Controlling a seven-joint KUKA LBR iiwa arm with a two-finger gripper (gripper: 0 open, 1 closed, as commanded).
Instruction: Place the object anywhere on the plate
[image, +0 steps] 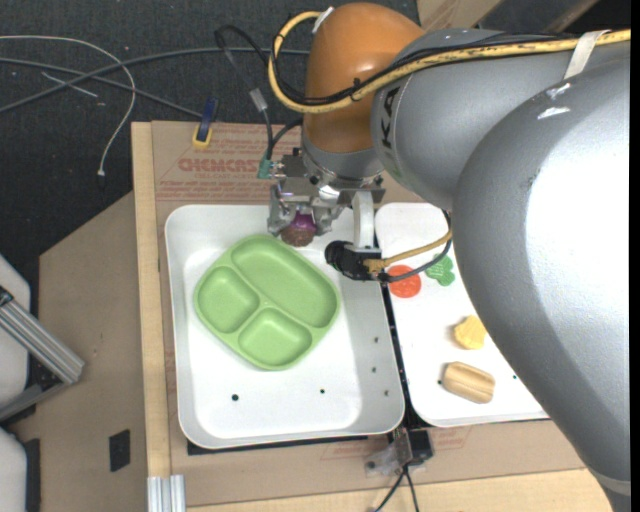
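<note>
A light green plate (266, 300) with three compartments lies tilted in the left white bin (200, 400). My gripper (297, 228) hangs just above the plate's far edge, at the back of that bin. A small dark purple object (298, 232) shows between its fingers, so the gripper is shut on it. The object sits over the rim of the plate's largest compartment, a little above it.
The right bin (500, 410) holds a tan bread-like piece (468, 381), a yellow piece (468, 332), a red-orange piece (404, 284) and a small green piece (440, 270). The arm's grey body covers the right side. A black cable loop (345, 260) hangs beside the gripper.
</note>
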